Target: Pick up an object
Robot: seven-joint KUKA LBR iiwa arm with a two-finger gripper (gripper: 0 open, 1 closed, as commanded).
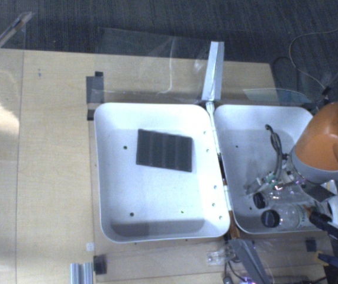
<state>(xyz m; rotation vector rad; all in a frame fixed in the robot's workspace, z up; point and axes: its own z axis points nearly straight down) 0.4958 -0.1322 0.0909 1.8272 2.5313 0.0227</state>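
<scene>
While the arm (328, 141), grey with its orange band, reaches in from the right edge of the frame, its gripper (273, 185) hangs low over the lower part of the right bin (240, 129); whether it is apart or together I cannot tell. Just below it, at the bottom of that bin, lies a clear plastic bottle (284, 216) on its side, its dark cap pointing left. A small dark round thing (258, 200) sits just up and left of the bottle, too small to name. Over in the left bin (115, 218), a dark ribbed rectangular pad (164, 150) lies flat in the upper middle. Both bins rest on a pale wooden bench (38, 158).
</scene>
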